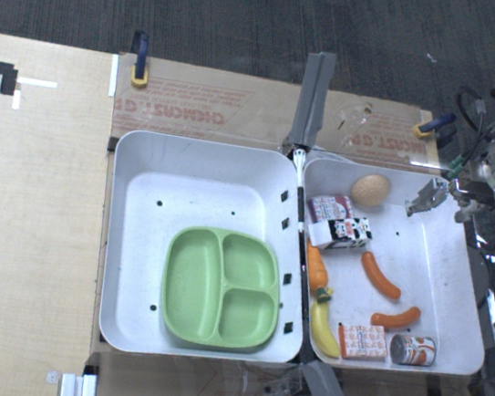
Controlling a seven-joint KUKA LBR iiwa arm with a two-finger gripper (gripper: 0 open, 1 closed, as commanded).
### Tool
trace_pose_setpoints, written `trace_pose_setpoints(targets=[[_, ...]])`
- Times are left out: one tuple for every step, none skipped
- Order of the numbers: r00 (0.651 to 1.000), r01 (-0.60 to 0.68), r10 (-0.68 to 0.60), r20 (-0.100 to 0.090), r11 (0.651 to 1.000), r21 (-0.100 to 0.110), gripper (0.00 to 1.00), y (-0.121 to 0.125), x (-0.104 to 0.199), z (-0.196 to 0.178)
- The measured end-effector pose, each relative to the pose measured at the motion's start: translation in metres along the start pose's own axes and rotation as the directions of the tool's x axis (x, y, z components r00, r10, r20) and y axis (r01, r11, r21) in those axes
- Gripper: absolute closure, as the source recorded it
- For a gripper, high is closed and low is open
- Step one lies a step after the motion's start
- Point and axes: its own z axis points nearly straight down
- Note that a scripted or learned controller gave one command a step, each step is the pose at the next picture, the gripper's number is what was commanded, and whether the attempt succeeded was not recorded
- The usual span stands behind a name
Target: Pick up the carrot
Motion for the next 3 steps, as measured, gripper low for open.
trace_pose_setpoints(targets=[[0.997, -0.082, 0.082, 0.003, 0.996, -0.026, 0.00, 0.002, 0.082, 0.087], [0.999, 0.042, -0.042, -0.001, 0.999, 0.002, 0.00, -0.120, 0.165, 0.008], [0.966, 0.257, -0.257, -0.002, 0.966, 0.001, 0.00, -0.138, 0.096, 0.099]])
